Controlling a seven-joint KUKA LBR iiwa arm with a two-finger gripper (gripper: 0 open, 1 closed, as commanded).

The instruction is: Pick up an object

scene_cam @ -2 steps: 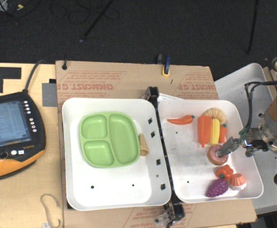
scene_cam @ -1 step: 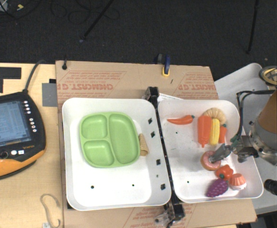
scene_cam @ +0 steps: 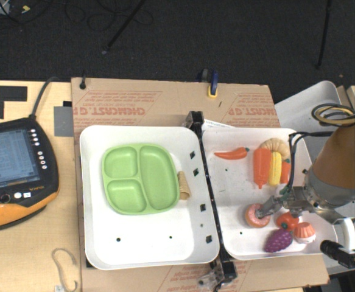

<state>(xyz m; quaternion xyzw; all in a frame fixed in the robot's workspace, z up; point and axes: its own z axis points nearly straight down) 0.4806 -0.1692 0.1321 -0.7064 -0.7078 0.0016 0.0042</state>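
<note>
The right bin [scene_cam: 238,248] holds several toy foods. A red chili [scene_cam: 231,154] lies at its back, beside an orange carrot [scene_cam: 260,166], a yellow corn cob [scene_cam: 275,168] and a tan bread piece [scene_cam: 273,145]. Toward the front lie a pink donut [scene_cam: 256,216], a red tomato [scene_cam: 286,220], purple grapes [scene_cam: 277,241] and a pink-and-white piece [scene_cam: 304,232]. My gripper [scene_cam: 277,204] hangs low over the front right of this bin. It sits just right of the donut and above the tomato. The arm's body hides what lies behind it.
The left bin [scene_cam: 98,236] holds a green divided plate [scene_cam: 139,179] with a small tan piece [scene_cam: 183,185] at its right edge. A black ridge [scene_cam: 204,193] separates the bins. A teach pendant [scene_cam: 13,175] lies at the far left, and a clamp [scene_cam: 212,85] sits at the cardboard's back.
</note>
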